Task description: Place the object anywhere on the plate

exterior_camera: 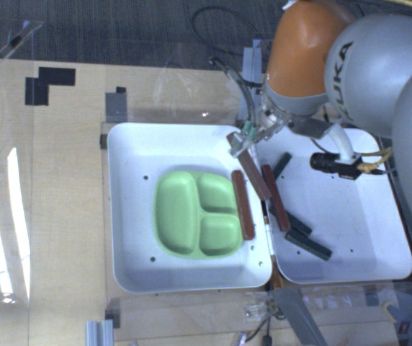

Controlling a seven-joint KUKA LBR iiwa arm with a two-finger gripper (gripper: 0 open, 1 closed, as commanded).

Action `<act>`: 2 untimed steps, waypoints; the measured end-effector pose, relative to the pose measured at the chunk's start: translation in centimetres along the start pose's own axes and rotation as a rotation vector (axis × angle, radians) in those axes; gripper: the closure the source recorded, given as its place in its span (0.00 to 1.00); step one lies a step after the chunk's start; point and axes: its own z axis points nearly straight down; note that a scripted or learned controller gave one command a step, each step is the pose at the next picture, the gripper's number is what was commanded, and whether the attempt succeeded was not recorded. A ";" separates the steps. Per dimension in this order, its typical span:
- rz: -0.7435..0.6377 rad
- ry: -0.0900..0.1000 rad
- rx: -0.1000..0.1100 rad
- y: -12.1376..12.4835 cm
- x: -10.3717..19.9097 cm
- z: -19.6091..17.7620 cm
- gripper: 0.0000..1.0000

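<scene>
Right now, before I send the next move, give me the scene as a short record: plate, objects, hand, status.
plate: green divided plate, in the left bin
on plate edge: brown stick lying along the plate's right rim
other brown sticks: two slanting across the divide between the bins
right bin: dark bars
hand: above the top of the slanted sticks, at the left bin's upper right corner
grip: cannot tell
status: cannot tell whether placement is done
</scene>
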 end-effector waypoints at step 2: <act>-0.048 0.000 -0.005 0.7 5.0 11.9 0.00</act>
